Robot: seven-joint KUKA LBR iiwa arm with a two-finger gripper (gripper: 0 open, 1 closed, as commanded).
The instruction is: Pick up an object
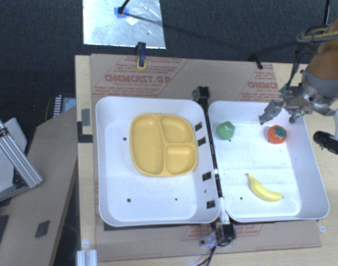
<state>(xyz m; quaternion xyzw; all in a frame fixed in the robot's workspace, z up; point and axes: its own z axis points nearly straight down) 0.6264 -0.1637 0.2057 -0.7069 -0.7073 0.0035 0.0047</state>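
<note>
In the right bin (310, 165) lie three objects: a green apple (225, 129) near the left wall, a red tomato-like fruit (276, 134) at the far right, and a yellow banana (264, 190) toward the front. My gripper (281, 115) hangs over the bin's far right corner, just above and behind the red fruit. Its fingers (267, 115) are spread open with nothing between them. The grey and orange arm (327, 71) reaches in from the right.
The left bin (111, 165) holds a yellow divided plate (162, 144). A black divider with clips (209, 148) runs between the two bins. Brown cardboard (174, 76) lies under the bins, and a shiny sheet (123, 14) sits behind them.
</note>
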